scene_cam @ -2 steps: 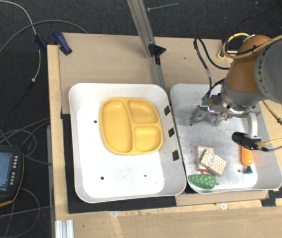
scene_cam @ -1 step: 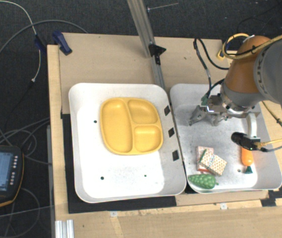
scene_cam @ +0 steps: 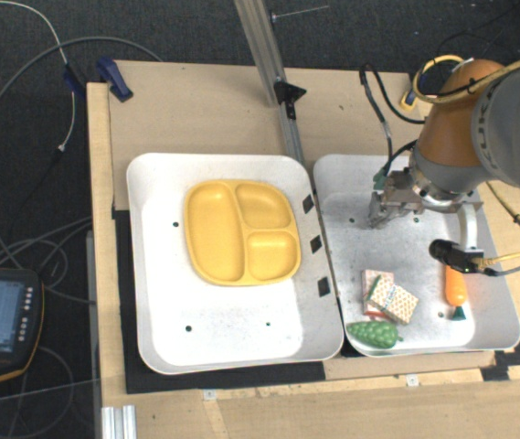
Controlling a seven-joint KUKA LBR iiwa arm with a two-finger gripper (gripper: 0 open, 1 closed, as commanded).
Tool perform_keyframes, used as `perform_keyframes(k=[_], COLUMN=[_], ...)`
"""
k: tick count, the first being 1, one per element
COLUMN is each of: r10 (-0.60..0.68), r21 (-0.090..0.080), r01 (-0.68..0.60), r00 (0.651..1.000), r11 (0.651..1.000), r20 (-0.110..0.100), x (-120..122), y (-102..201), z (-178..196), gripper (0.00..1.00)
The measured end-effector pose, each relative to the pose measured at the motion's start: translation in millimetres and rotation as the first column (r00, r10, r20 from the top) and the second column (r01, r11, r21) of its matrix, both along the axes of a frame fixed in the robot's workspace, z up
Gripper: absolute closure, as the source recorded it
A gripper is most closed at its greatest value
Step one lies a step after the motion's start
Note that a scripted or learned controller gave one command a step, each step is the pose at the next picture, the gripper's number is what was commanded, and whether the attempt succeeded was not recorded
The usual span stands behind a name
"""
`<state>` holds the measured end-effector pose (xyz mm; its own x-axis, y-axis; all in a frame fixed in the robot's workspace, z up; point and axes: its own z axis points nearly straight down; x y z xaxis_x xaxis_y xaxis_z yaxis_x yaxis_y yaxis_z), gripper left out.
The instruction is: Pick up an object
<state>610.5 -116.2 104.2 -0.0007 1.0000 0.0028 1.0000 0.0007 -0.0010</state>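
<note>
Dark carpet, strewn with cables, surrounds a pale wooden table point(scene_cam: 214, 90) that carries two shallow white bins side by side.

Nearest, at the front edge of the right white plastic bin point(scene_cam: 502, 327), lies one green knobbly toy vegetable point(scene_cam: 373, 335). Just behind it, and touching it as far as I can judge, sits one small patterned cardboard box in red, white and tan point(scene_cam: 388, 297). Toward that bin's right edge lies one orange toy carrot with a green tip point(scene_cam: 456, 289), partly crossed by a black cable end. In the left white plastic bin point(scene_cam: 154, 273) rests one yellow three-compartment plastic tray point(scene_cam: 241, 230), set toward the bin's far half.

Farther back, the grey arm with its orange band reaches over the right bin's far part, and the tool point(scene_cam: 389, 207) hangs low above bare bin floor, well apart from all three small things. Whether its fingers are spread or closed I cannot tell at this size; nothing is visibly between them.

To do the pick well, the tool should travel toward the front of the right bin and choose a thing lying free. The carrot looks the better target, since it lies alone; the box and vegetable crowd each other and the bin's front wall. Descend centred over the carrot's middle, fingers straddling its narrow width, and close only once low enough.
</note>
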Motion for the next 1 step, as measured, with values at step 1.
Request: perform_keyframes(k=[1], r10=[0.000], r21=[-0.004], r01=[0.000], r00=[1.000], r11=[1.000], r20=[0.009], x=[8.8], y=[-6.4], z=[59.1], gripper=[1.00])
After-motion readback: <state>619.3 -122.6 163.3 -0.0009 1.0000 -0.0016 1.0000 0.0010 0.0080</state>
